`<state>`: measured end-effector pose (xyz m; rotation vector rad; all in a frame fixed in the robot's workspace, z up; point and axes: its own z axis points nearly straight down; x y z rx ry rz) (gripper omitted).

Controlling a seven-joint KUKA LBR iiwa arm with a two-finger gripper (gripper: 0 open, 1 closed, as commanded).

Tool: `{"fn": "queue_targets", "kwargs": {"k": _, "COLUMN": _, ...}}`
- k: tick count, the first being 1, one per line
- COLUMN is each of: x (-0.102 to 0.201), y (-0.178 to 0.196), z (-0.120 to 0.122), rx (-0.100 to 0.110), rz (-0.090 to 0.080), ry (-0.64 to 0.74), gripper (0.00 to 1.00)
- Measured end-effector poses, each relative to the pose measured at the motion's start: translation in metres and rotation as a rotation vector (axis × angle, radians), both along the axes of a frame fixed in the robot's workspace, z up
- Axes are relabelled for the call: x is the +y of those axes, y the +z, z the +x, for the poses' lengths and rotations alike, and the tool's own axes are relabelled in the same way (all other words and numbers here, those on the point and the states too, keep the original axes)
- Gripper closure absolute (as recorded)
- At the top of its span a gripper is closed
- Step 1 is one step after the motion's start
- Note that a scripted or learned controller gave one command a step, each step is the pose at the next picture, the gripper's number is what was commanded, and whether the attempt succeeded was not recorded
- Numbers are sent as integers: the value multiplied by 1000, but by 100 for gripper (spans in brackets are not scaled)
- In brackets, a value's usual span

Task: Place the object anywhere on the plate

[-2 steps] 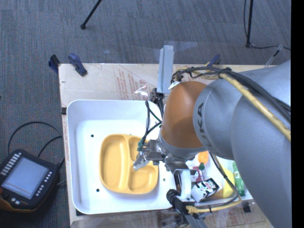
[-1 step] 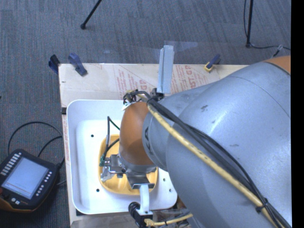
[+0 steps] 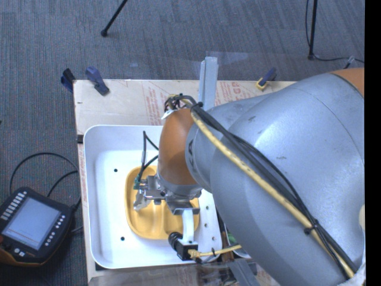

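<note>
White bin [image 3: 101, 159], yellow plate [image 3: 146, 222] under the tool [image 3: 156, 200]; grip state indiscernible.

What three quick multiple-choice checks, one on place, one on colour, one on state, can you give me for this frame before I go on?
1. Where does the plate lie?
A. In the white bin
B. On the carpet
C. On the cardboard outside the bin

2. What colour is the plate?
A. Blue
B. Yellow
C. Red

3. Where is the gripper?
A. Far back over the carpet
B. Beside the handheld controller
C. Low over the plate

Answers: 1 A, the bin's white floor surrounds it. 2 B, its visible rim is yellow. 3 C, the wrist and gripper overlap the plate.
</note>
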<state>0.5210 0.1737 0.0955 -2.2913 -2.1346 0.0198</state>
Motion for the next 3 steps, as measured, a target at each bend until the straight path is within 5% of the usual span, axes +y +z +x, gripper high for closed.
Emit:
{"fn": "queue_targets", "kwargs": {"k": 1, "x": 38, "y": 78, "z": -32, "rx": -6, "rz": -3, "ry": -7, "gripper": 0}}
{"fn": "queue_targets", "kwargs": {"k": 2, "x": 37, "y": 82, "z": -32, "rx": 5, "rz": -9, "ry": -3, "gripper": 100}}
{"fn": "queue_targets", "kwargs": {"k": 3, "x": -5, "y": 80, "z": 42, "rx": -5, "rz": -2, "ry": 77, "gripper": 100}}
